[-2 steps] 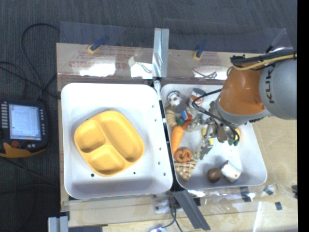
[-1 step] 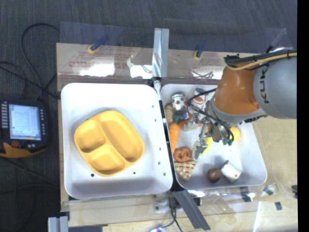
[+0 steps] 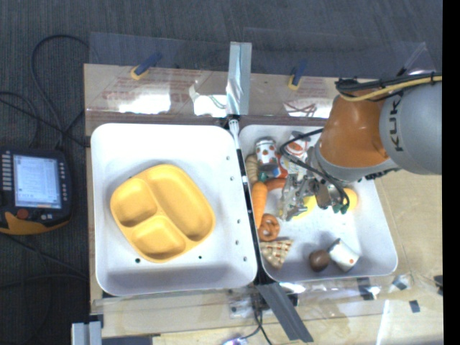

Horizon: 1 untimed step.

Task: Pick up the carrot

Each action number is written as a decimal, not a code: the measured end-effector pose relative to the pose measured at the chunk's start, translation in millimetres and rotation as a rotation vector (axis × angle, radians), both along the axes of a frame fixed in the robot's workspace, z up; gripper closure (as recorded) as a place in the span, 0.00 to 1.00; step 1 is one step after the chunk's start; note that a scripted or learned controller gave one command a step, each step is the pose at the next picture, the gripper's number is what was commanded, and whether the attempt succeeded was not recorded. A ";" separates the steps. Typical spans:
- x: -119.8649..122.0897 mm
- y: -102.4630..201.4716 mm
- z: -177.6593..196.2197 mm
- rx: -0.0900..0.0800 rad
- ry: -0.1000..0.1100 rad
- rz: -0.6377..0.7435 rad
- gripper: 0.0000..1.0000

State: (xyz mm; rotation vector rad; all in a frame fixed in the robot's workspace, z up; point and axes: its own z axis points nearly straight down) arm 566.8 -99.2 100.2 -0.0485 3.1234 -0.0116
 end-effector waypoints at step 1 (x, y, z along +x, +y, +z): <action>-13.8 98.5 84.1 0.010 0.014 -0.022 1.00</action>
